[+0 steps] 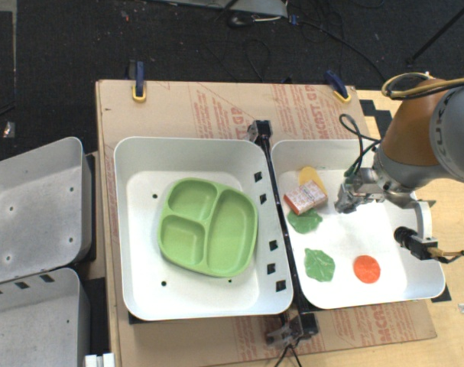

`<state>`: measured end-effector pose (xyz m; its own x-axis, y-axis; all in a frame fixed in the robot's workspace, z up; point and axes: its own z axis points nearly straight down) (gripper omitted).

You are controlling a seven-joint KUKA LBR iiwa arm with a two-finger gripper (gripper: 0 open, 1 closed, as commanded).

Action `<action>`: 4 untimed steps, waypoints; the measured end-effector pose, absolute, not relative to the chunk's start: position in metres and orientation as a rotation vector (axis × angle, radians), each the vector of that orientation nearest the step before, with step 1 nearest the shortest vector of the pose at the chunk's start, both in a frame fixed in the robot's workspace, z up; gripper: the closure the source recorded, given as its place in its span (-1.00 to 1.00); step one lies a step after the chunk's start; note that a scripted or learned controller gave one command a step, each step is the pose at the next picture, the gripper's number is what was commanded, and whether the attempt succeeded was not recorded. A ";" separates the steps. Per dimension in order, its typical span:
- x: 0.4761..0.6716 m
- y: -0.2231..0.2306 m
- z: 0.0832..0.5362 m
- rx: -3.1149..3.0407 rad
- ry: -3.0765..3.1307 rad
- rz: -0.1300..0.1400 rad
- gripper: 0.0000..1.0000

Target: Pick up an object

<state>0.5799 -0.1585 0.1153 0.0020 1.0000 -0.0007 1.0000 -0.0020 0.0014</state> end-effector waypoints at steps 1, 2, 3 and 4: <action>0.584 -0.156 0.179 2.215 2.220 0.005 1.00; 0.579 -0.150 0.226 2.215 2.221 0.004 1.00; 0.580 -0.150 0.279 2.214 2.221 0.004 1.00; 0.583 -0.089 0.274 2.214 2.230 0.000 1.00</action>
